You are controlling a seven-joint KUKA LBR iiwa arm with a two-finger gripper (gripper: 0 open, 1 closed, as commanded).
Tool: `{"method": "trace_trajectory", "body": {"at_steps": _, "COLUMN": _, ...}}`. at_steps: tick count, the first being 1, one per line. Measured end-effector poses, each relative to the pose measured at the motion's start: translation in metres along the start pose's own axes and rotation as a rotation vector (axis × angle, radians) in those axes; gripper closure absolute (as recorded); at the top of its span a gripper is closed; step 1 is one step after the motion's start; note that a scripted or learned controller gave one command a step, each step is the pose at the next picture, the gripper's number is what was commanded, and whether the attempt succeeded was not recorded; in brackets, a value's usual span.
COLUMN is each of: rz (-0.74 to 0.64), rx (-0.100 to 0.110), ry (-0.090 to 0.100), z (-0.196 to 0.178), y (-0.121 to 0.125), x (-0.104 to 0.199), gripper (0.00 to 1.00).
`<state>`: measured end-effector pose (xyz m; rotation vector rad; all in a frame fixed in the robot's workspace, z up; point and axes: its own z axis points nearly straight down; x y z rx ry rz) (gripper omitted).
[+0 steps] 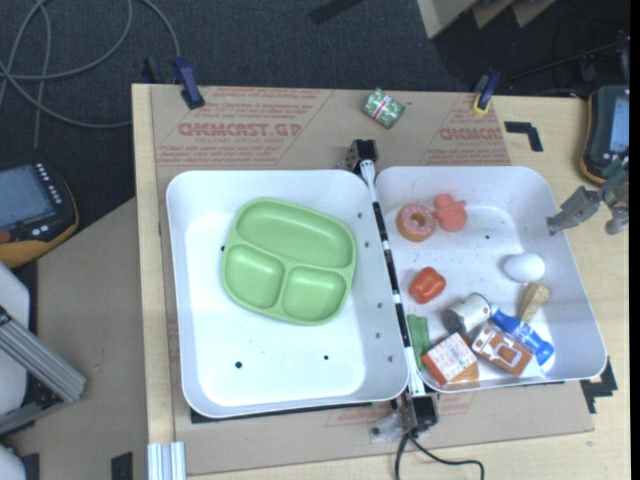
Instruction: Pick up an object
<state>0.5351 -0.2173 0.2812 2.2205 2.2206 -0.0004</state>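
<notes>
The right bin (560, 298) holds several small items: a glazed donut (415, 221), a salmon-pink toy (451, 213), a red pepper (427, 285), a white egg (523, 266), a metal can (466, 314), a tan stick-shaped piece (533, 299), an orange box (450, 359) and a blue and orange packet (511, 344). My gripper (583, 224) hangs over the bin's far right rim, above and to the right of the egg. It is open, its two grey fingers spread apart with nothing between them.
A green divided plate (290, 260) lies in the left bin (200, 348). A small green wrapped item (383, 108) sits on the cardboard behind the bins. Blue clamps (186, 83) (485, 90) grip the board's far edge.
</notes>
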Motion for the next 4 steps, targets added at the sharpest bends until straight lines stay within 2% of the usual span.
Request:
{"method": "trace_trajectory", "body": {"at_steps": 1, "rz": -0.001, "rx": 0.002, "ry": 0.002, "z": 0.097, "y": 0.026, "x": 0.041, "gripper": 0.00}}
{"method": "trace_trajectory", "body": {"at_steps": 2, "rz": -0.001, "rx": -0.001, "ry": 0.001, "z": 0.136, "y": 0.090, "x": 0.069, "gripper": 0.00}}
{"method": "trace_trajectory", "body": {"at_steps": 3, "rz": -0.001, "rx": 0.001, "ry": 0.001, "z": 0.197, "y": 0.123, "x": 0.087, "gripper": 0.00}}
{"method": "trace_trajectory", "body": {"at_steps": 4, "rz": -0.003, "rx": -0.004, "ry": -0.001, "z": 0.186, "y": 0.124, "x": 0.087, "gripper": 1.00}}
